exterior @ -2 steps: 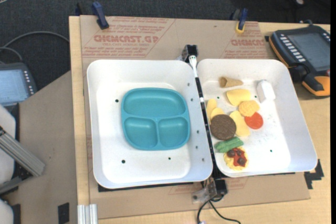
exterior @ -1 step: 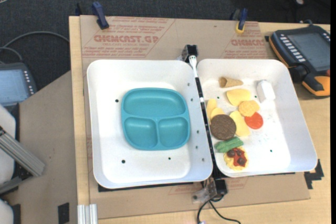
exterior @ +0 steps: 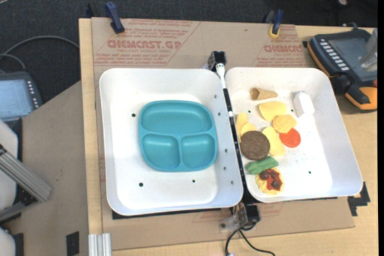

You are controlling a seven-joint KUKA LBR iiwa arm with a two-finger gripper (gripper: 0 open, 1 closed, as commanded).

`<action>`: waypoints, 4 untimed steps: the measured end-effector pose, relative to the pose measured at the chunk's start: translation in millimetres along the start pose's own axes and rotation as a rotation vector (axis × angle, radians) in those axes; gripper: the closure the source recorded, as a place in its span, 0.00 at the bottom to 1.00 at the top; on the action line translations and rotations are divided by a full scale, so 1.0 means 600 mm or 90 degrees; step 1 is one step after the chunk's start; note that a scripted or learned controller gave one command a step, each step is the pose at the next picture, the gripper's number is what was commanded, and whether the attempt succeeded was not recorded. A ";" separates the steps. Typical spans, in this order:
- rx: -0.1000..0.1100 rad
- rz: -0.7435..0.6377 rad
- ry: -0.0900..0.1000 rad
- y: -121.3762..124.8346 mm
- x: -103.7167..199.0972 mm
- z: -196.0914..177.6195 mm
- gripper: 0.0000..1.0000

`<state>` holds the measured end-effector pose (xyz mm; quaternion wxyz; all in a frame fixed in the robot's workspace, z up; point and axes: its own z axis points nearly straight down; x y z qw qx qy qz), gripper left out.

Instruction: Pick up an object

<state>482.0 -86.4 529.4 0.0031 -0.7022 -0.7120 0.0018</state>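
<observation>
1. The worktop (exterior: 150, 45) carries two shallow white bins side by side. The arm enters from the right, so everything here probably lies to the left of the tool as it comes in.
2. The left bin (exterior: 114, 129) is the farther of the two from the tool's entry side. It holds a teal tray (exterior: 177, 135) with three compartments, lying flat near its middle.
3. The right bin (exterior: 324, 153) is the nearer one, and all the small toy foods are gathered in its left half, towards the wall shared with the other bin.
4. A brown disc (exterior: 255, 144) sits in the middle of that cluster, touching a pale yellow piece (exterior: 276, 142) beside it and a green pod (exterior: 261, 165) below it.
5. A yellow wedge (exterior: 273, 110) lies just above a round cracker (exterior: 284, 123) and an orange-red slice (exterior: 290, 138).
6. The white block (exterior: 303, 104) is the outermost piece on the tool's side. Its long axis runs roughly along the bin's depth, and its right flank is free.
7. A small cone (exterior: 262, 93) lies apart at the far end of the cluster, and a red-and-yellow piece (exterior: 270, 180) at the near end.
8. The state of the tool cannot be told from this view. I judge the white block the easiest pick, approached across its short width.
</observation>
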 end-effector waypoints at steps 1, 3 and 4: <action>0.001 0.012 -0.002 -0.003 -0.119 0.070 1.00; -0.011 0.004 -0.005 0.069 -0.156 -0.017 1.00; 0.004 0.012 0.000 -0.008 -0.233 0.124 1.00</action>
